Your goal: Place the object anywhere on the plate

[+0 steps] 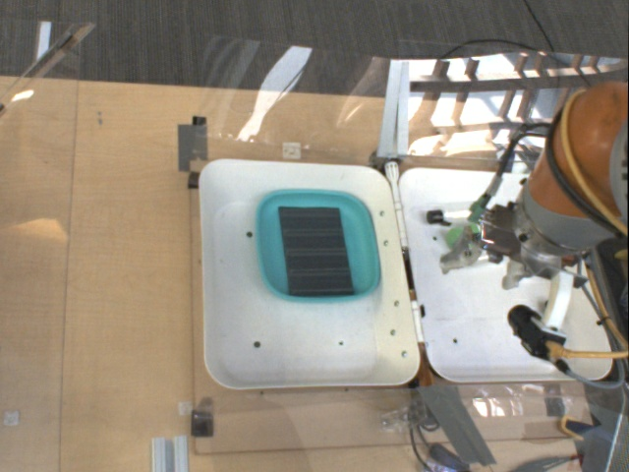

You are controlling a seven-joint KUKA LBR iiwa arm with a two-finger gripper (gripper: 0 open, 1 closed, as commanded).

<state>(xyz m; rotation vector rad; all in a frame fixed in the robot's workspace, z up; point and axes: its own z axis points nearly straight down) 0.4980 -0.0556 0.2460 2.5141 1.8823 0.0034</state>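
Bench [98,293] carries two white bins, so pick and drop spots stay separate. Left bin [236,342] holds the teal plate [366,254], with a dark ridged object [314,251] lying flat at its centre. Over the right bin [472,347] hangs the claw [462,244]; whether it is clenched, I cannot tell.

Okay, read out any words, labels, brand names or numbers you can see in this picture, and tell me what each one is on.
No text can be read.
The small pale tag on the bench behind the left bin: too small and blurred to read.
The teal plate, its dark ribbed pad, the right bin and the gripper: no markings can be made out.
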